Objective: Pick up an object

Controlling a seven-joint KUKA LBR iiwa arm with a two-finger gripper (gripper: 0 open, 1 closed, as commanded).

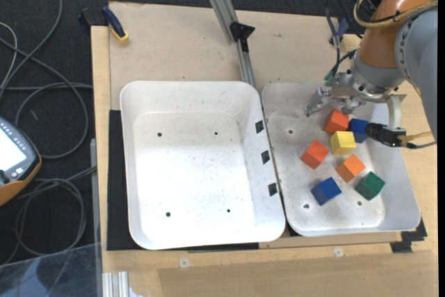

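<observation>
Hovering — gripper (338, 103) above orange block (336, 121)

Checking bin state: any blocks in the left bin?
No. All the blocks lie in the right bin; the left bin shows just its white floor.

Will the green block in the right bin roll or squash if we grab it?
The green block looks like a flat-faced cube, so it should probably slide, not roll. It seems rigid and likely light. The orange block sits close beside it, so it may get nudged.

The grey arm (417, 31) reaches in from the right, orange-banded wrist bent downward, gripper (332, 99) lowered at left.
</observation>
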